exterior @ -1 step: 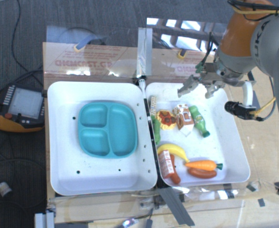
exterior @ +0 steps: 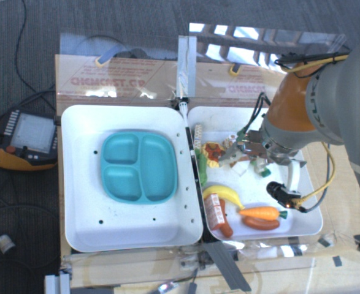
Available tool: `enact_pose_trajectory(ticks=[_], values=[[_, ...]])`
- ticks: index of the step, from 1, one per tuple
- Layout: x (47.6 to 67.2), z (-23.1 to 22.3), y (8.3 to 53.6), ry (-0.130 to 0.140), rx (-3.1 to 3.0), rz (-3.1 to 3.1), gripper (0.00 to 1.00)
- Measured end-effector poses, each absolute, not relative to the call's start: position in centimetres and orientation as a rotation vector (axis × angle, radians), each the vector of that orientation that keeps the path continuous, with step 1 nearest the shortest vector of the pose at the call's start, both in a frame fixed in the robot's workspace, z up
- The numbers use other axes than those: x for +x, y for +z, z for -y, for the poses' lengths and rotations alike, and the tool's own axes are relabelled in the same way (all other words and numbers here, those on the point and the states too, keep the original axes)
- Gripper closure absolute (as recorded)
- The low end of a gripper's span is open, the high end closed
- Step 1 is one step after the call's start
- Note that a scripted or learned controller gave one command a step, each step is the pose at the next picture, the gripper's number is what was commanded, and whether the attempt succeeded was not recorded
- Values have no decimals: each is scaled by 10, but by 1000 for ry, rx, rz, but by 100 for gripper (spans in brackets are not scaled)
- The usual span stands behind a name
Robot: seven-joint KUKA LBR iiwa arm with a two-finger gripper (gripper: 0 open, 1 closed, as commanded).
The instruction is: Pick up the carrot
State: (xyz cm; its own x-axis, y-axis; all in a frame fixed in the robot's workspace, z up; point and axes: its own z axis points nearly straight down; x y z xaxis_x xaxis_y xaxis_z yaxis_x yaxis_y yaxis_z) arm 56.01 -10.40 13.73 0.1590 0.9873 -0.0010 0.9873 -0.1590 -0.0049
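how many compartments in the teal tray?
3. The teal plastic divided tray lies in the left white bin: one compartment upper left, one lower left, one long one along its right side. None seem hidden.

Open from above, the carrot [exterior: 260, 213] is crowded by a sausage [exterior: 260, 223] and banana [exterior: 224, 195].

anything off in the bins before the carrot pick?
Nothing stands out. The carrot lies flat near the front of the right bin, beside the banana. The teal tray sits level in the left bin.
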Motion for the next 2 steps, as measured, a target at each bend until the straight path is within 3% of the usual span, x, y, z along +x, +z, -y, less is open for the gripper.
enact_pose_trajectory(ticks=[1,2], values=[[515,53,183,2,-2007,2413,0],[484,69,183,0,-1581,2711,0]])
